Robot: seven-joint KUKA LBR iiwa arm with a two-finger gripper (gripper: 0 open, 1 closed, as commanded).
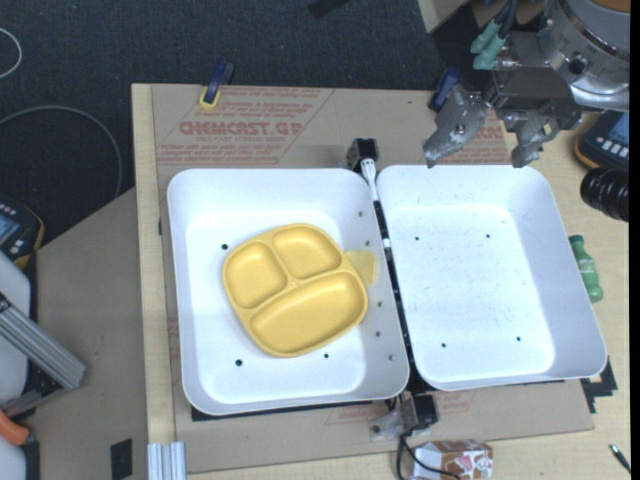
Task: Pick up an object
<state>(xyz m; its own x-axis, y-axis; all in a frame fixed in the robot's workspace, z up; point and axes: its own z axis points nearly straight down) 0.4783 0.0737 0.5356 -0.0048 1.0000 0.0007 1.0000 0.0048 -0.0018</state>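
Here a yellow plate [294, 289] lies in the left bin [190, 208]; the fingers [447, 138] hang spread apart, holding nothing, above the right bin [560, 223].

2 white bins [200, 368]; 1 yellow divided plate [293, 288], 3 compartments, in the left bin. 1 gripper [482, 153].

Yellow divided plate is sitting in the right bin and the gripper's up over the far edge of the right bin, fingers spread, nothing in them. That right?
Not quite: the yellow divided plate lies in the left bin, not the right bin, as the camera view shows. The rest holds: the gripper is over the right bin's far edge, fingers spread, holding nothing.
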